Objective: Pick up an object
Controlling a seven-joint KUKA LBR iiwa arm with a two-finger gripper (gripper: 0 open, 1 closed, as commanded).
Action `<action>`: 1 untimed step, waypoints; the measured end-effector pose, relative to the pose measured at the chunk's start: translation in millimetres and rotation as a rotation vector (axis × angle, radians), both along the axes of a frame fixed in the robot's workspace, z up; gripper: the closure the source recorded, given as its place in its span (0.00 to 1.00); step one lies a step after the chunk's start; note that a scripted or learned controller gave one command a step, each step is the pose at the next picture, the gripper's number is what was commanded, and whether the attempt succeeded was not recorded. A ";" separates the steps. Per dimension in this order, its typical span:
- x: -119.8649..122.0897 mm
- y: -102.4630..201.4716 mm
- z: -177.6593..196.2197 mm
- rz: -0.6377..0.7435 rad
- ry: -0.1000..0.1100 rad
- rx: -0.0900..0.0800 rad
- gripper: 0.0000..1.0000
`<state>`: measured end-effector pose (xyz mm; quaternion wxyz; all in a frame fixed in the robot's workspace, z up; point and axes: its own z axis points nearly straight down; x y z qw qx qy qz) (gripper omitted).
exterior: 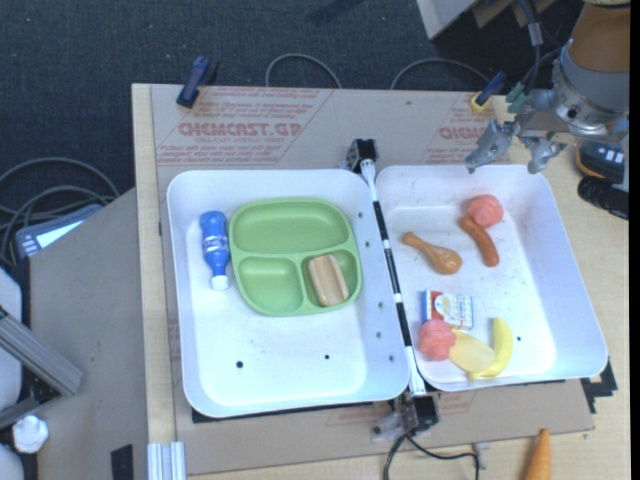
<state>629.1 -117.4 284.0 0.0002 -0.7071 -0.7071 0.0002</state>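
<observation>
My gripper hangs open above the far edge of the right bin, with nothing between its fingers. In that bin lie a red ball, an orange sausage, a brown drumstick, a small white and red packet, a red fruit, a pale yellow piece and a banana. The left bin holds a green divided tray with a bread roll in its lower right compartment, and a blue bottle beside the tray.
The bins sit on a cardboard sheet held by a blue clamp at the back left. Black clips join the bins along the middle seam. Cables loop behind the bench.
</observation>
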 end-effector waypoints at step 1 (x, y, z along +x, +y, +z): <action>4.6 -49.1 -92.4 0.000 0.001 -0.001 0.00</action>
